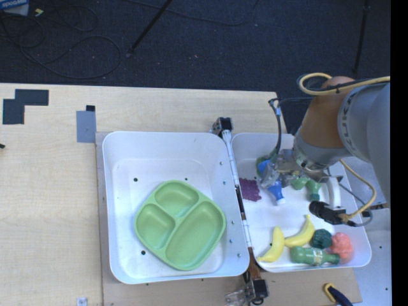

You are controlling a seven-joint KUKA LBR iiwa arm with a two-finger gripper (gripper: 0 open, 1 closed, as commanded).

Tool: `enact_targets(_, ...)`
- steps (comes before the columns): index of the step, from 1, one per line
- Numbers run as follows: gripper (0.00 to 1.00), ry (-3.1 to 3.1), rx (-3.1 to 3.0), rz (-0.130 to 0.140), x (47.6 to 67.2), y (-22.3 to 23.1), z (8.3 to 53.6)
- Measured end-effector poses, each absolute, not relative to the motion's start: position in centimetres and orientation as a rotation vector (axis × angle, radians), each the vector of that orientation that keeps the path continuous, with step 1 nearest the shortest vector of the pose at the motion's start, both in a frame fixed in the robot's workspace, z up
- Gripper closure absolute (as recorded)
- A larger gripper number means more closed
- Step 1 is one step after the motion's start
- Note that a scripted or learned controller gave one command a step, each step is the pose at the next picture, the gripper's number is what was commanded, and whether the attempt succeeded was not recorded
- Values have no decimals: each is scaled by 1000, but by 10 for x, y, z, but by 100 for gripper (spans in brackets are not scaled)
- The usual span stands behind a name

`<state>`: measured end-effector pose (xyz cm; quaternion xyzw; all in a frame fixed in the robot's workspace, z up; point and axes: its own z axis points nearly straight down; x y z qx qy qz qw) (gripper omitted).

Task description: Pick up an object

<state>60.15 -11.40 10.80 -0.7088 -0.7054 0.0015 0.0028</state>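
The nearest thing to my gripper (278, 173) is a small blue object (276, 192), lying tilted on the floor of the right bin (252, 146) in its upper middle. Just to its left sits a dark purple scrap (248, 189), and up-left of it a blue-and-green piece (263, 166) right beside my tool. To the right, a cluster of green bits (304, 185) rests under my wrist.

My arm (363, 123) comes in from the right edge — grey link high, orange band (322, 123) just above the wrist — and bends down into the upper part of the right bin. The tool hangs close over the blue object, at or just above it; whether it touches, I cannot tell. I cannot tell either whether the tool is spread or closed, since the wrist and the clutter hide that.

Farther down the same bin, toward its lower edge, lie two yellow bananas (289, 238) — one crossing the other's end — then a dark green ball (321, 238), a green bottle-like toy (313, 255) on its side, and a pink lump (342, 246) in the lower right corner.

The left bin (121, 164) holds a light green divided plate (180, 224), lying flat and turned at an angle. Both bins stand side by side on the pale wooden bench (48, 209).
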Motion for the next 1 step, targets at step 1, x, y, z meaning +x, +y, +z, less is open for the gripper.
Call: enact_targets(1, 100, -2224, -2218, 0, 616, -39, 202)
